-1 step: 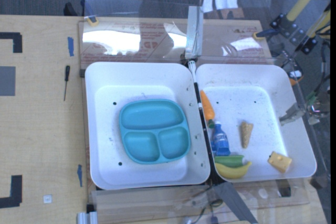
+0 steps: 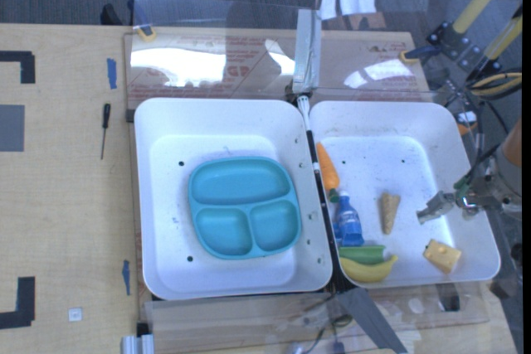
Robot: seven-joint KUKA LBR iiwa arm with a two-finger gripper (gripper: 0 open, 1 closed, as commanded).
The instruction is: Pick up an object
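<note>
Tray (image 2: 245, 207) in the left bin (image 2: 158, 128), carrot (image 2: 328, 167), bottle (image 2: 347, 221) and banana (image 2: 367, 267) along the right bin's (image 2: 373, 120) left wall, cone (image 2: 388, 212) mid-bin, cheese (image 2: 441, 254) by its near right corner

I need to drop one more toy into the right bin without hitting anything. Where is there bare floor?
The right bin is bare across its far half, above the carrot and ice cream cone. The near left corner is crowded: blue bottle, green vegetable, banana. The end effector and a cheese wedge occupy the right side.
</note>
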